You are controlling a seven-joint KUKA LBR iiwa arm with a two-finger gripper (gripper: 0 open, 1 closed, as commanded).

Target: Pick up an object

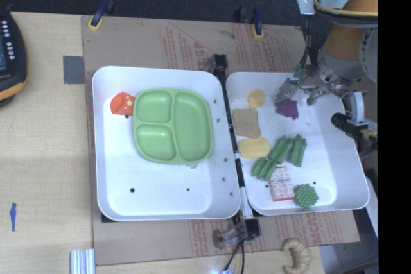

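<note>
Item: purple piece [288,109], upper part of my right bin [359,171], lying just below and left of my gripper [299,90], whose fingers look spread wide and hold nothing.

A brown cardboard sheet [160,35] covers the middle of the wooden table [38,157], held at its upper edge by a yellow-and-blue clamp [98,13] and a blue clamp [257,22]. At the frame's left edge lies a black and orange handheld pendant [9,54], with a grey tape square [73,69] beside the cardboard. A blue mark [13,215] sits at lower left.
</note>
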